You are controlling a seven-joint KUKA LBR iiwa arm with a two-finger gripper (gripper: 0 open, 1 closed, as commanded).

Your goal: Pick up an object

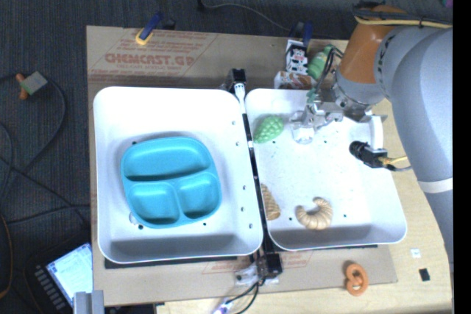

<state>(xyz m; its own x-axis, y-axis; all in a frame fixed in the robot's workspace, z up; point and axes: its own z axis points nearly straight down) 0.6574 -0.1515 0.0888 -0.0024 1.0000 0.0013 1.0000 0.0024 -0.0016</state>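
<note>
A blue tray [171, 181] with three compartments lies in the left bin [110, 114]. In the right bin [383, 220], a green lump [268, 129] sits at the far left corner, a brown pastry [269, 204] rests against the left wall, and a croissant [315, 212] lies near the front edge. The pincer [318, 114] hangs over the bin's far side, right of the green lump and apart from it; whether it is clenched or released cannot be told. An orange ring [357, 277] lies on the desk [184, 59].
</note>
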